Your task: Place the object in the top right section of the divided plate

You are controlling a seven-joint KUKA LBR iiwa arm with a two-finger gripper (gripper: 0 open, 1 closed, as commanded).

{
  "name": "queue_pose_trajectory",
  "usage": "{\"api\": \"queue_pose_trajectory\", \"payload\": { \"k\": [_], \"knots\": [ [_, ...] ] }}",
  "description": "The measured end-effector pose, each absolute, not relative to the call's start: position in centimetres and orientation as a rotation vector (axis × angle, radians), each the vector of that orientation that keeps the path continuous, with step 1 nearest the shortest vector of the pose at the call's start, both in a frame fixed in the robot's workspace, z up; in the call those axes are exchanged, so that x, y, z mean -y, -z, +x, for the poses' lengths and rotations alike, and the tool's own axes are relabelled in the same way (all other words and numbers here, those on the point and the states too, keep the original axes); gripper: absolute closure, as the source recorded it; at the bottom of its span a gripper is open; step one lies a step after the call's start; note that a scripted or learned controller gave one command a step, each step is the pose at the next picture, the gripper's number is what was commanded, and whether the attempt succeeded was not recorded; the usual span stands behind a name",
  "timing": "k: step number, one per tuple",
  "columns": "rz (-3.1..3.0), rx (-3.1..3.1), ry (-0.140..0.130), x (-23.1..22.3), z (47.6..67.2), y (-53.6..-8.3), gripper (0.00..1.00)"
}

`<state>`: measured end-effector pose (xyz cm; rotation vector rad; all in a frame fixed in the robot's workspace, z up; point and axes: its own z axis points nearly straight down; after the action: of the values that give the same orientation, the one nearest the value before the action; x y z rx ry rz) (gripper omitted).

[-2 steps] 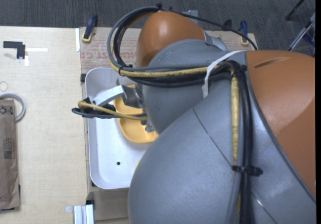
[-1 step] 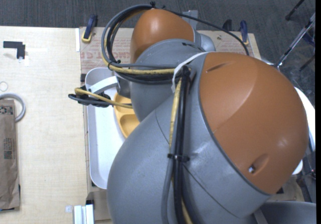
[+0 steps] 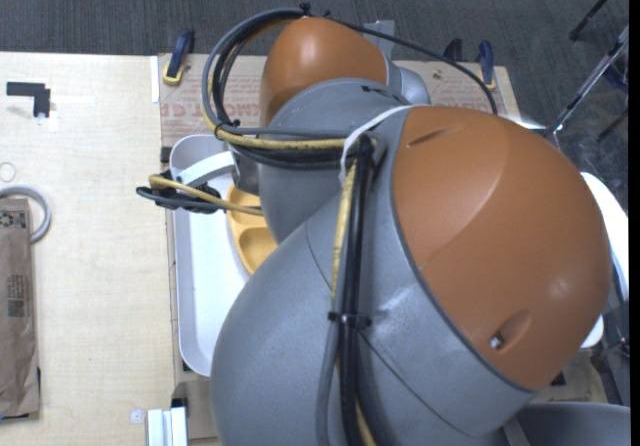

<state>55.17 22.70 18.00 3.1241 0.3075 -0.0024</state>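
Note:
The grey and orange arm (image 3: 400, 264) covers most of the camera view and hides the gripper under its bulk. A sliver of the yellow divided plate (image 3: 250, 234) peeks out at the arm's left side, inside the left white bin (image 3: 195, 274). I can make out part of a divider ridge on the plate. The object to be placed is hidden from me.
Black and yellow cables (image 3: 185, 194) loop from the arm over the bin's left rim. A brown cardboard sheet (image 3: 200, 94) lies behind the bins, held by blue clamps (image 3: 180, 44). A light wooden bench top (image 3: 90, 234) extends to the left, with a brown paper packet (image 3: 15, 304) at its edge.

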Motion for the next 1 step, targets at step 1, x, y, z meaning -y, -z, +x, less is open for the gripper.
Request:
{"api": "queue_pose_trajectory", "payload": {
  "k": [1],
  "knots": [
    [3.094,-0.524,0.006,-18.41,63.06,-11.99,0.00]
  ]
}}
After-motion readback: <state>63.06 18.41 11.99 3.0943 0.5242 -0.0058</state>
